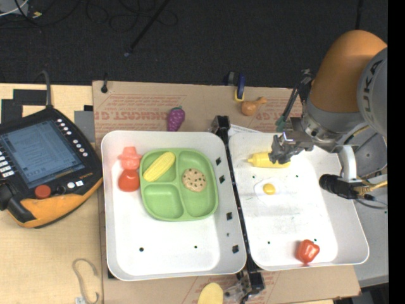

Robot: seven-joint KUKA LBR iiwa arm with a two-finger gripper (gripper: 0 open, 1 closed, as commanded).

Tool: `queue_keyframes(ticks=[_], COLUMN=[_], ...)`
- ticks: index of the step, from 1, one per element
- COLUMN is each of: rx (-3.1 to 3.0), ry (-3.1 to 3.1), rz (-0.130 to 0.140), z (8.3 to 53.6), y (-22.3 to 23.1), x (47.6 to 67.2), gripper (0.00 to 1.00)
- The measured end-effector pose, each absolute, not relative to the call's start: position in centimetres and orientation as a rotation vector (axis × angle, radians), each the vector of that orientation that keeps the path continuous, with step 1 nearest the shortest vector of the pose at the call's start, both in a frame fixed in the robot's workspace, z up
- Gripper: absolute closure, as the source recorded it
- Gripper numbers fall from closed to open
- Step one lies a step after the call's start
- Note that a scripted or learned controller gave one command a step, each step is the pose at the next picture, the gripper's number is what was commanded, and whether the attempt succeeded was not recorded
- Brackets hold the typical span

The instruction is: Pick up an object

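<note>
In the camera view, two white bins sat side by side in the middle of the frame. The left bin (120, 246) had a green tray (171, 204) in its upper half. A corn (157, 165) lay in the tray's upper left part, tilted up toward the right. A cookie (193, 180) lay in the tray's upper right part. A red toy (129, 169) stood just left of the tray, near the bin's left wall. The lower half of that bin was bare.

The right bin (354, 246) had lots of bare floor in its middle. A yellow banana (261, 161) lay near the bin's top edge. Its long side ran left to right, almost flat across the frame. A small yellow piece (269, 188) lay just below it, apart from it. A red pepper (307, 251) sat near the bin's lower right corner, well apart from the rest.

The arm (348, 75) came in from the upper right of the frame and bent down toward the right bin. The gripper (283, 153) was right at the banana's right end. It was too dark and too small to tell if the fingers were spread or pressed together, or if they pinched the banana.

Above the bins, on cardboard, lay a purple grape toy (176, 117) and a small brown toy (252, 106). A tablet (44, 160) sat at the left of the frame.
</note>
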State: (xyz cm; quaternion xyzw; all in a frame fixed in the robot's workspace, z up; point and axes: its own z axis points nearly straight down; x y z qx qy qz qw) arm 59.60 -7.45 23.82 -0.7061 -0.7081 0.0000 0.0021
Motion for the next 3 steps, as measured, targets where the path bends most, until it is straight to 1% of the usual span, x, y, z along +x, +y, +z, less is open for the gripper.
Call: queue_keyframes(ticks=[1,2,3], rx=[-2.215,-2.215,-2.214], ry=[-2.22,-2.222,-2.222], rz=[0.003,0.001,0.003], z=[22.4,23.2,23.5], y=[-2.7,2.1,7.5], x=[58.3,57.5,56.1], gripper=[1.0,1.0,1.0])
